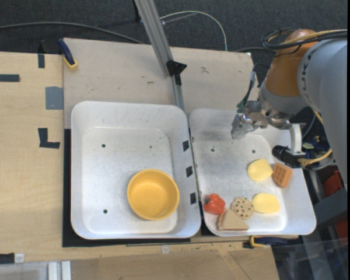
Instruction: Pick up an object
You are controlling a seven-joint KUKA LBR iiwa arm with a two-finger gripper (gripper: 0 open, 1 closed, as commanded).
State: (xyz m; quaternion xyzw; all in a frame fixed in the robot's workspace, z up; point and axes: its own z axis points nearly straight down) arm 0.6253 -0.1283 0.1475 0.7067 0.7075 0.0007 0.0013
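My gripper (pixel 240 127) hangs over the far part of the right bin (pixel 221 156), with no object under it or between its fingers. Small items lie along that bin's near and right side: a pale yellow round piece (pixel 259 170), an orange waffle-like block (pixel 282 175), a second yellow piece (pixel 266 203), a speckled cookie (pixel 241 207), a red piece (pixel 214 203) and a tan wedge (pixel 230 221). All of them sit well to the near side of the gripper. A yellow bowl (pixel 153 194) stands upright in the left bin (pixel 105 127).
A metal pole (pixel 157 31) slants from the top of the view down to the divide between the bins. The arm's grey body and orange band (pixel 291 69) fill the upper right, with cables beside it. Wooden bench lies to the left.
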